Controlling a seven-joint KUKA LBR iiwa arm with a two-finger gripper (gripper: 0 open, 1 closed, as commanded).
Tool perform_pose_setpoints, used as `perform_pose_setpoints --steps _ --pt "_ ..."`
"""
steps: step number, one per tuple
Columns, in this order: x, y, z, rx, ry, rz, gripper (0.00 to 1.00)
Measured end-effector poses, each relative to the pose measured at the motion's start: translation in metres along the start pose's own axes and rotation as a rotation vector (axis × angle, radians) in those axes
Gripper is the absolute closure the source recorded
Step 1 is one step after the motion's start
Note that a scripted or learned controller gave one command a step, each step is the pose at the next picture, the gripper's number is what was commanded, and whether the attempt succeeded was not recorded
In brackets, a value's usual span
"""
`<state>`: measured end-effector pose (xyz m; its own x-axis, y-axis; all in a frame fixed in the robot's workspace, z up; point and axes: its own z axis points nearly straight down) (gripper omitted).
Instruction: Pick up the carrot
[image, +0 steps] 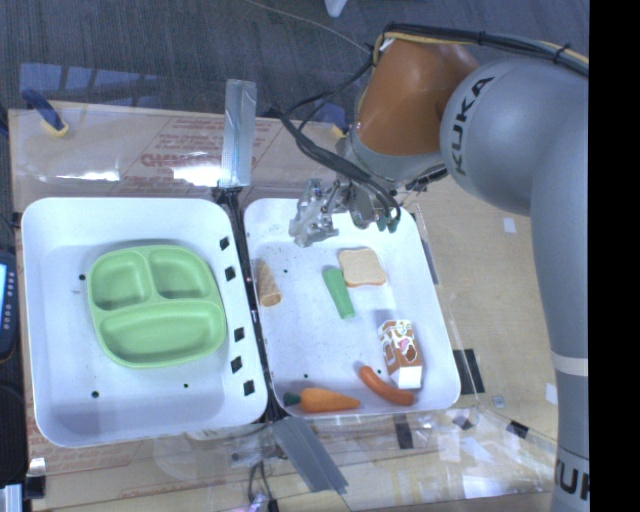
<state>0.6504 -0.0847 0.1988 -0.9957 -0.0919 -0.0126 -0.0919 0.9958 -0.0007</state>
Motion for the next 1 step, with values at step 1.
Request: perform_pose_setpoints --steps 1 --pt "-0.0107 0.037 -0.0013 -0.002 0.009 -0.159 1.0"
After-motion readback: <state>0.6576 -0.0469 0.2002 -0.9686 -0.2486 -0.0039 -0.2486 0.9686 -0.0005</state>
